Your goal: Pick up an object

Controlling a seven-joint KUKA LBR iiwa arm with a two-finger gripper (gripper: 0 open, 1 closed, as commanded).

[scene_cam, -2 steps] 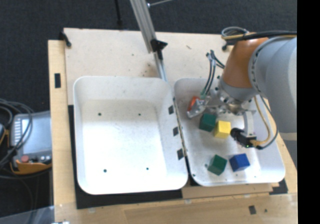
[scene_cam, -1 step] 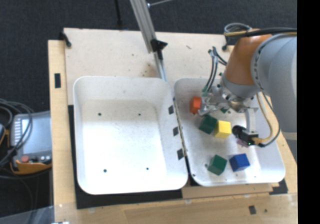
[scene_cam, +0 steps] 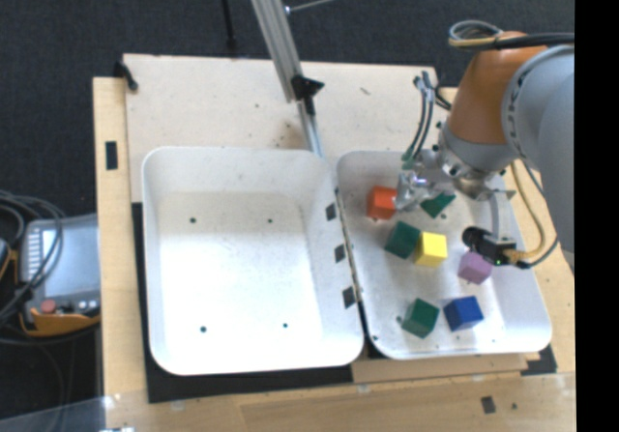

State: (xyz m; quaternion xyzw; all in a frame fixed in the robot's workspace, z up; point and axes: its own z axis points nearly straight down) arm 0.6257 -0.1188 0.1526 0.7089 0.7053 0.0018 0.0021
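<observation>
while the grey arm with its orange band (scene_cam: 503,101) reached into the right-hand shallow white bin (scene_cam: 527,324), the fingers (scene_cam: 414,190) hung low over the blocks, and whether they were wide or narrow could not be told. just left of them sat a small orange block (scene_cam: 382,202). just right lay a dark green block (scene_cam: 439,204). below them, a green cube (scene_cam: 401,240) touched a yellow cube (scene_cam: 431,247).
</observation>
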